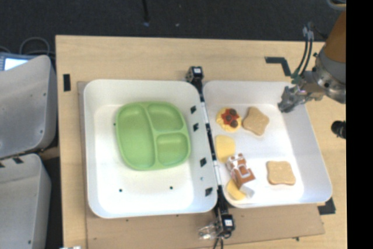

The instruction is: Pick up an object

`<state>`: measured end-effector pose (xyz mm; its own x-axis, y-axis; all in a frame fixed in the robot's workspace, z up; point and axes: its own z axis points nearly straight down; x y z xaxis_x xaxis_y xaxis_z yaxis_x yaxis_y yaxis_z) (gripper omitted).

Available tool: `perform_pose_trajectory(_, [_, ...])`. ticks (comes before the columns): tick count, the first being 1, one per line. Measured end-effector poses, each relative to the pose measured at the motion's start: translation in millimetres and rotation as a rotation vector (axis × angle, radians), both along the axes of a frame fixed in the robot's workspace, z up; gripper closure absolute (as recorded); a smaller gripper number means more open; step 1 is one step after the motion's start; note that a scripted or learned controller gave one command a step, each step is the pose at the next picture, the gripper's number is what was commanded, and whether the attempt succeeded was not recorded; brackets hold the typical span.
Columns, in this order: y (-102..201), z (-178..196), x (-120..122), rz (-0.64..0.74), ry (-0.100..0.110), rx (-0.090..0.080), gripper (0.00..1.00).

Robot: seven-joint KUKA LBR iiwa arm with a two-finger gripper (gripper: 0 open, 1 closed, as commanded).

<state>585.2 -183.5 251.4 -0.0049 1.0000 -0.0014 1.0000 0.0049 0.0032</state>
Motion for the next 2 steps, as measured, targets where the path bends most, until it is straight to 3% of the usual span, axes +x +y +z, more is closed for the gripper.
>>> perform_pose_trajectory(1, [55.6,-0.8,15.2,0.002,-0.001,0.001,1.00])
perform_pose_trajectory(2, [106.6,4.8,10.5,0.000,0.002,0.001,1.00])
